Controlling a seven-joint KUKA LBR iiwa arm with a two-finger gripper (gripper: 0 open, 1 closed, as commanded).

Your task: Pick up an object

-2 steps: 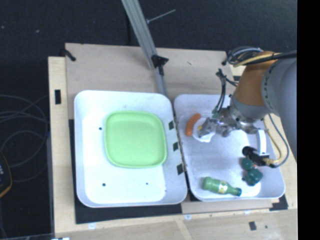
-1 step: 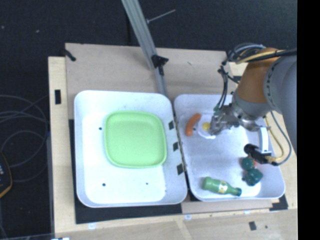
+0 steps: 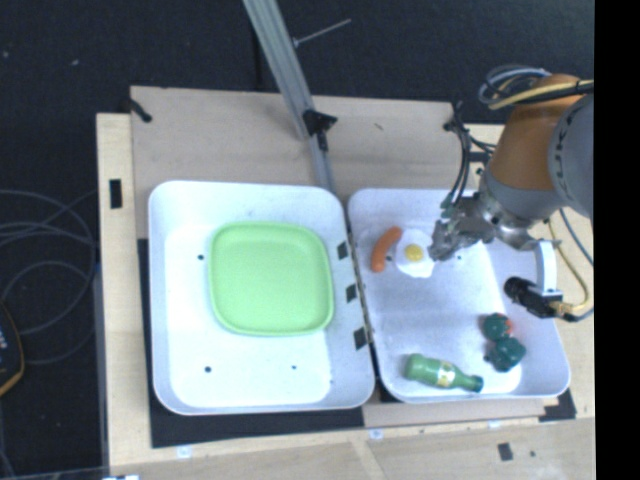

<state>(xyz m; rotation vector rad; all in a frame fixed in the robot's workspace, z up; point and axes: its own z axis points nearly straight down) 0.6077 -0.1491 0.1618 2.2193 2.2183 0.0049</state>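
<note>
I had the gripper [image 3: 443,245] down beside the egg [image 3: 413,258] in the right bin [image 3: 520,383], approaching; couldn't tell its state. Next I needed to centre over it and close.

In the right bin [image 3: 470,368], a fried-egg toy [image 3: 413,258] lies flat near the far wall, an orange sausage [image 3: 385,249] just beside it. A green bottle [image 3: 441,372] lies on its side near the front wall, with a dark green toy [image 3: 501,342] toward the right wall.
</note>
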